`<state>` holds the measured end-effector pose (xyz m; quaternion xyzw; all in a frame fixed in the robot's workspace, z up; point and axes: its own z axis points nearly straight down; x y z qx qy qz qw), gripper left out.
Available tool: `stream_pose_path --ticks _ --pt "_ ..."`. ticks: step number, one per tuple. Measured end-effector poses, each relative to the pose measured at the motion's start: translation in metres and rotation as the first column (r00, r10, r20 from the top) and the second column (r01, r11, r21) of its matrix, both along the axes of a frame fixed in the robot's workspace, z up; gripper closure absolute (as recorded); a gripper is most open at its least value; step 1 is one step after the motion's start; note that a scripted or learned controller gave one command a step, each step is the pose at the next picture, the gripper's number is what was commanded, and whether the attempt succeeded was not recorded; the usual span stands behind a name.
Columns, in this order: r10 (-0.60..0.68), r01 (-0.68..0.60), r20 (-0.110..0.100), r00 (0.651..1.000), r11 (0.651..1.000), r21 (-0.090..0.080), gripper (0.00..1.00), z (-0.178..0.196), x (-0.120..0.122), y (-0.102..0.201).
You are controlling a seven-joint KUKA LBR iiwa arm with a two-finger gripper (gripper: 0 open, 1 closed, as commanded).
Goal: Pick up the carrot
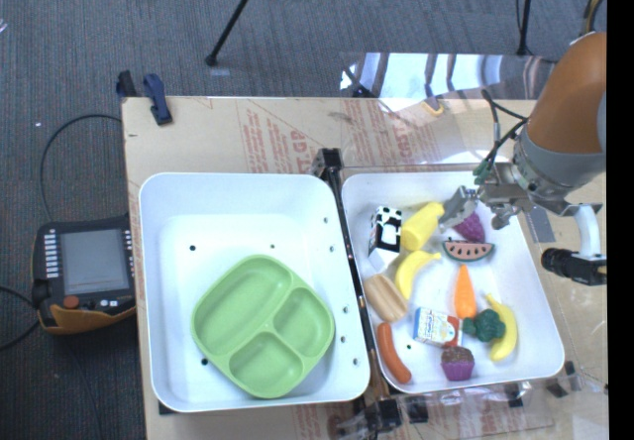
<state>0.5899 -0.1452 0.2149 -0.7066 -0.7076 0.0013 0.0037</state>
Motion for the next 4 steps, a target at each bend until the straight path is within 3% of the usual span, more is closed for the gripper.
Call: stream_pose_path --ticks 1,2,3,4 --pt "-0.083 0.083 -0.014 0.996 0.997 0.002 0.00 -0.116 -0.038 -0.059" --pt "-0.087 0.087 -0.005 0.996 0.996 0.005 1.00 -0.101 -0.035 -0.060" --pt "-0.425 0.425 -0.004 0.905 0.905 -0.001 1.00 -0.072 -0.077 -0.062" --pt "-0.639 0.639 -0.008 0.769 0.770 -0.003 1.00 -0.059 -0.102 0.009"
